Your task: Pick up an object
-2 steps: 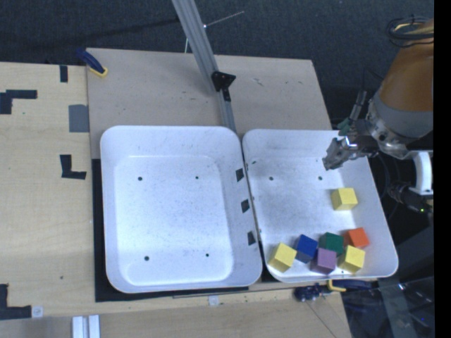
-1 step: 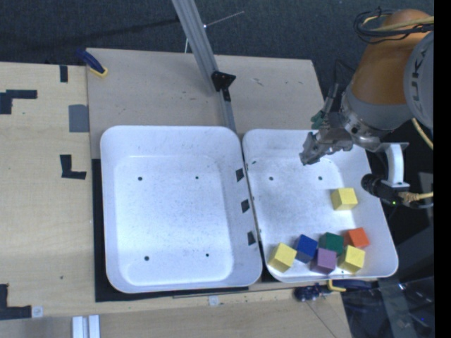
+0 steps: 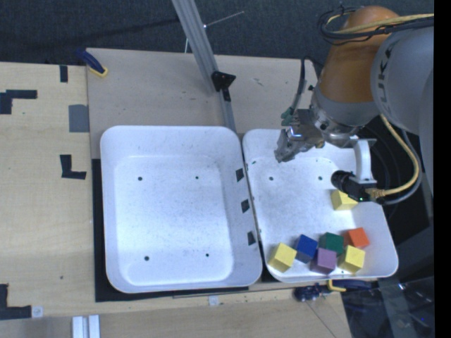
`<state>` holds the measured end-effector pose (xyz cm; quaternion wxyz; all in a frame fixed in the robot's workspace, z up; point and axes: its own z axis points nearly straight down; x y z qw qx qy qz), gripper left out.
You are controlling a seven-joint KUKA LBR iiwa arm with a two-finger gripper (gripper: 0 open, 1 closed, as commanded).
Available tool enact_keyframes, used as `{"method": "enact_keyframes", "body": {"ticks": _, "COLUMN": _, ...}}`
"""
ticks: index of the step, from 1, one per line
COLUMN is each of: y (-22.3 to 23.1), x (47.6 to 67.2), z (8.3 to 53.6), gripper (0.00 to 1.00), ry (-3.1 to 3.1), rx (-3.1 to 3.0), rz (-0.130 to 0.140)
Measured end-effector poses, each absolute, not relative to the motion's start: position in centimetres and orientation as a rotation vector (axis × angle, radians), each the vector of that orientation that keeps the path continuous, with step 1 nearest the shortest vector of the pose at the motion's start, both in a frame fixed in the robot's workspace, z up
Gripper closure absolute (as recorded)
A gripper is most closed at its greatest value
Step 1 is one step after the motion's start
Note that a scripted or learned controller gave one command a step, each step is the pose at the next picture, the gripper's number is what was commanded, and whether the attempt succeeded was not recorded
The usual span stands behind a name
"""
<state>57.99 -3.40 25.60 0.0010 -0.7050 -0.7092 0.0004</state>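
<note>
Lower right of frame, right bin (image 3: 282, 189): cluster of cubes along its near edge — yellow cube (image 3: 283, 257), blue cube (image 3: 306, 247), purple cube (image 3: 326, 260), green cube (image 3: 331, 243), orange cube (image 3: 357, 238), second yellow cube (image 3: 354, 259). Lone yellow cube (image 3: 343, 201) sits further up by the right wall. Left bin (image 3: 113, 189) mid-frame. Arm enters upper right, wrist angled down-left (orange band on top); gripper (image 3: 285, 151) over the bin's far end, well apart from the cubes. Grip state: can't tell, nothing visibly held.
</note>
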Motion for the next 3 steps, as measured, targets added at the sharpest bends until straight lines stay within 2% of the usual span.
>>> {"method": "enact_keyframes", "body": {"ticks": 1, "y": 0.8, "x": 61.3, "z": 25.2, "gripper": 1.00, "ry": -2.228, "rx": -2.215, "rz": -0.001}}
{"method": "enact_keyframes", "body": {"ticks": 3, "y": 9.5, "x": 65.2, "z": 23.3, "gripper": 1.00, "ry": -2.226, "rx": -2.216, "rz": 0.000}}
